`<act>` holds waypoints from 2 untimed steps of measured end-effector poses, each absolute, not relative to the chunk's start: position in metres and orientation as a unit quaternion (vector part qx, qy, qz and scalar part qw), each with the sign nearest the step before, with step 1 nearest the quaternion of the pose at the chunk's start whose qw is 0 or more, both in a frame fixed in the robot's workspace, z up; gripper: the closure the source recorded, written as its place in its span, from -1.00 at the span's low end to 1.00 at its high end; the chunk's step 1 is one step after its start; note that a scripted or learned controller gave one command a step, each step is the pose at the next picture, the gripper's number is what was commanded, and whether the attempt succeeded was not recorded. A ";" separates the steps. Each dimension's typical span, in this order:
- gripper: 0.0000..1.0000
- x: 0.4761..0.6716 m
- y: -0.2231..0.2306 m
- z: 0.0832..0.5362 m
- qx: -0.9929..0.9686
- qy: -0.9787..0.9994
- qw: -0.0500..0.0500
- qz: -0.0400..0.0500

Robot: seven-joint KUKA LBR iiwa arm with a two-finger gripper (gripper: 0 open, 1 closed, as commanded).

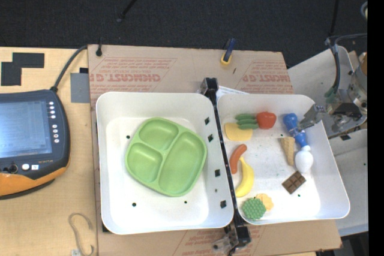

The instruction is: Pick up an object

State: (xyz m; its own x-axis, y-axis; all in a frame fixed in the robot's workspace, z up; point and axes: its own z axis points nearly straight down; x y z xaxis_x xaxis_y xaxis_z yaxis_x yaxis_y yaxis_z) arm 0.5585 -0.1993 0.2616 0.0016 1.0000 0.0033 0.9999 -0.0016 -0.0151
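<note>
The right bin (327, 189) holds several toy foods: a green pod (246, 121), a red tomato (266, 120), a yellow wedge (238, 133), an orange-red sausage (237, 157), a banana (245, 177), a green and yellow knobbly piece (255, 207), a brown chocolate bar (293, 182), a tan cone (290, 149), a white egg (304, 160) and a blue piece (290, 122). My gripper (314, 115) hangs at the bin's right rim, just right of the blue piece, with the arm's metal parts behind it at the frame's right edge.
The left bin (114, 129) bears a green divided plate (166, 156). A black divider (219, 153) runs between the bins. A tablet with an orange casing (30, 135) lies on the bench at far left. A blue and yellow clamp (227, 52) sits behind the bins.
</note>
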 end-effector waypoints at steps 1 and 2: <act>-1.00 0.560 -0.199 0.269 -0.707 -0.707 0.001 0.001; -1.00 0.557 -0.191 0.224 -0.706 -0.708 0.003 0.002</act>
